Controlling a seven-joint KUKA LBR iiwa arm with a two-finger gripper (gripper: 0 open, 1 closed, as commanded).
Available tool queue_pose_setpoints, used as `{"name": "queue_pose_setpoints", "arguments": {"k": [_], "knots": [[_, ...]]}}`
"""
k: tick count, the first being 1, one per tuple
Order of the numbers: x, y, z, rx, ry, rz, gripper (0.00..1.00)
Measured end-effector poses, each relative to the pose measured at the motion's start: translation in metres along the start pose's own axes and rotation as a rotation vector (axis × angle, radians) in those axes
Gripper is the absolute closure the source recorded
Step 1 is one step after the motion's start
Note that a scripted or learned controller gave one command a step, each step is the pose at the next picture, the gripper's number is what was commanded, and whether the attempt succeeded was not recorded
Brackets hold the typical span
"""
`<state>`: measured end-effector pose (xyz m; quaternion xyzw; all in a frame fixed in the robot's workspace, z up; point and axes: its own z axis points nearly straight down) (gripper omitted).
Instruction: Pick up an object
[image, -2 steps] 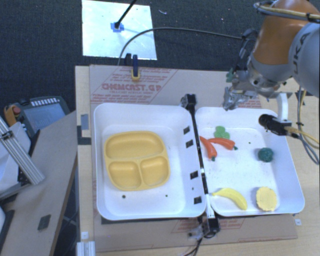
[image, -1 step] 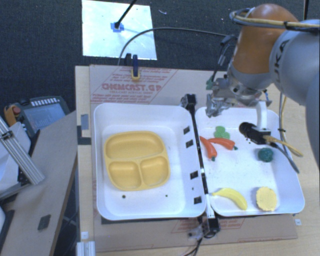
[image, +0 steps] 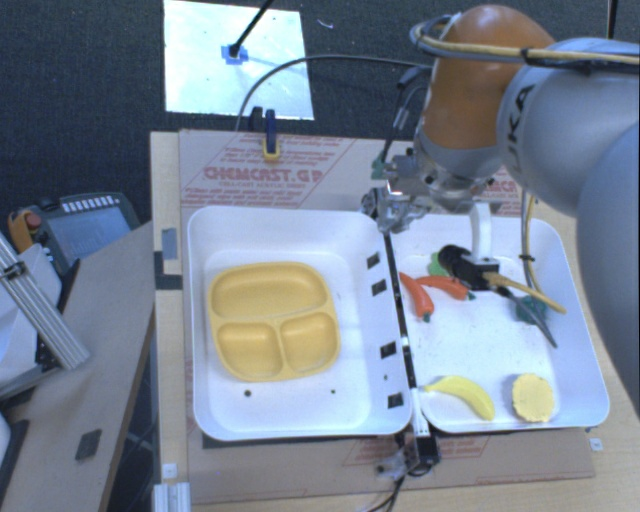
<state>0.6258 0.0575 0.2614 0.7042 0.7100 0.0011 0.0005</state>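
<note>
The pincer (image: 395, 208) hung over the top end of the wall where the two white bins met. I could not tell if it was open or closed, and nothing could be seen in its grip.

Just below it, in the right bin (image: 480, 345), lay a long orange toy vegetable (image: 420, 294). A small green thing (image: 439, 266) sat next to that. Farther right was a dark green thing (image: 536, 318) with a thin tail. At the near end of this bin lay a yellow banana (image: 463, 394), and beside it, not touching, a round yellow piece (image: 533, 398).

The left bin (image: 350, 250) held a yellow plate (image: 272, 320) with three parts, lying flat in the middle.
</note>
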Motion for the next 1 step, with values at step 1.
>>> {"name": "queue_pose_setpoints", "arguments": {"k": [1], "knots": [[0.0491, -0.0088, 0.0217, 0.002, 0.0, 0.0, 1.0]]}}
